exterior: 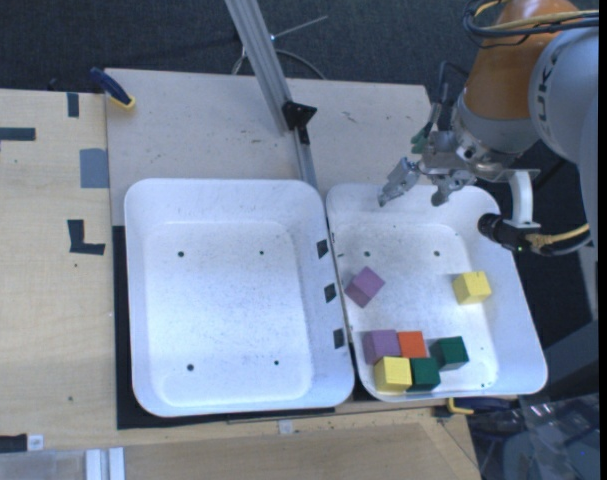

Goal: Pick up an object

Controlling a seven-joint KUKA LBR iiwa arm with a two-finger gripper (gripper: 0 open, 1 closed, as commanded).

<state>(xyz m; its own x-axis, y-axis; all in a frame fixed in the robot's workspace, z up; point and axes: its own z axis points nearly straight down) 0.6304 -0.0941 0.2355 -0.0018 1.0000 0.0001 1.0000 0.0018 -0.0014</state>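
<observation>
Camera view, looking down at a slant. Two white bins side by side on the tabletop (pixel 213 118): left bin (pixel 143 268) at frame centre-left, right bin (pixel 513 308) at centre-right.

Arm (pixel 543 68) enters from the upper right. The claw (pixel 418 186) hangs over the right bin's upper edge, fingers spread apart, nothing between them.

Candidate objects all sit in the right bin, well apart from the claw:
- lone purple block (pixel 364 286), tilted, left of bin centre
- lone yellow block (pixel 472 286), near the right wall
- a cluster along the lower edge: purple block (pixel 381 344), orange block (pixel 412 344), yellow block (pixel 392 372), two dark green blocks (pixel 436 360), touching or just beside one another

Nothing picked up yet.

Risks, as I judge them:
- Going for the cluster: the fingers likely land on neighbouring blocks and find no gap to close in.
- The tilted purple block may twist or slip out if the fingers meet its corners, not its faces.
- The yellow block near the wall: the outer finger may strike the bin's sloped side.
</observation>
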